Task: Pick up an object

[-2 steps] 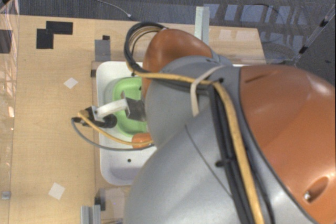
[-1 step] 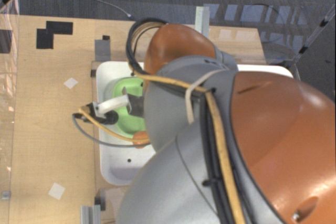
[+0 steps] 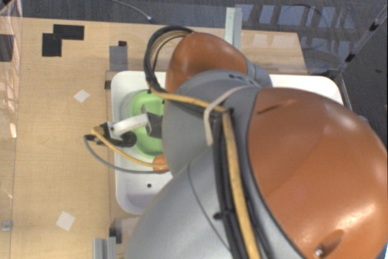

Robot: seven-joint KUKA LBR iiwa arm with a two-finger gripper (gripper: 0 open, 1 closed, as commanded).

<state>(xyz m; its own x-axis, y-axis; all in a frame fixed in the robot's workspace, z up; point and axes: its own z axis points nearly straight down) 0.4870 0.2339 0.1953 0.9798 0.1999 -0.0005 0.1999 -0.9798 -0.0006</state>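
A light green rounded object (image 3: 140,107) lies in the left white bin (image 3: 124,188), near its far left part. A small orange object (image 3: 159,162) peeks out just below it, at the edge of the arm. The grey and orange arm (image 3: 267,161) hangs over the bin and covers most of it. The dark body of my gripper (image 3: 155,123) sits right over the green object, with a white cable fitting (image 3: 129,125) sticking out to its left. The arm hides whatever lies under the gripper.
Yellow and black cables (image 3: 97,141) loop out past the bin's left rim over the wooden bench (image 3: 54,148). The right bin's far rim (image 3: 303,80) shows behind the arm. Black tape marks (image 3: 60,38) and a grey bracket (image 3: 119,56) sit at the back left.
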